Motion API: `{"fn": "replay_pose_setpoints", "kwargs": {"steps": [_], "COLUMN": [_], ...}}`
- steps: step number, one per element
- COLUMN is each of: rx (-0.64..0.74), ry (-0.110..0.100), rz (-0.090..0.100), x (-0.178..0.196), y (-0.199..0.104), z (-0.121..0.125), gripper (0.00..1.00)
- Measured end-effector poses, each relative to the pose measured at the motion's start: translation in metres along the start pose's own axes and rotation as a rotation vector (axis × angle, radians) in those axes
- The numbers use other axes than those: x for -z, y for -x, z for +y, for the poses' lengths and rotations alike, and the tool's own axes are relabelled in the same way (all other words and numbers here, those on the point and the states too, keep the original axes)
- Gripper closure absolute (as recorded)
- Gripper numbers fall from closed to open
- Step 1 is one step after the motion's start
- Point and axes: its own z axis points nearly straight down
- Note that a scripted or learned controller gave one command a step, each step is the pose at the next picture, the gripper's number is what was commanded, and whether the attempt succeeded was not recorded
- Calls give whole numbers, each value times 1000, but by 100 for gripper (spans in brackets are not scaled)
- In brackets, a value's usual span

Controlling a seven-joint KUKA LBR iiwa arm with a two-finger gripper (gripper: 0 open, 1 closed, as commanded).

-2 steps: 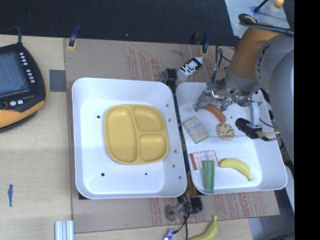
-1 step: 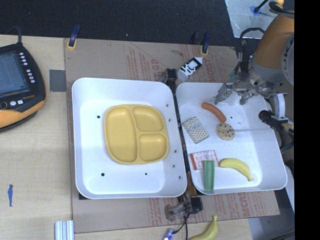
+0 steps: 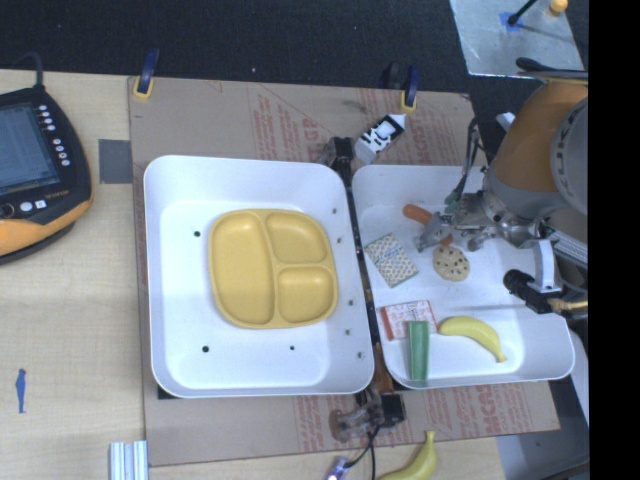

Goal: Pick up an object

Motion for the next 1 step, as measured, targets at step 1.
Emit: {"fn": "replay_pose_setpoints", "kwargs": {"steps": [1], "rx": [0], "ry": [3], "rz": [0], "x": [1], "y": [-38], "z": [48], "gripper": [0]}}
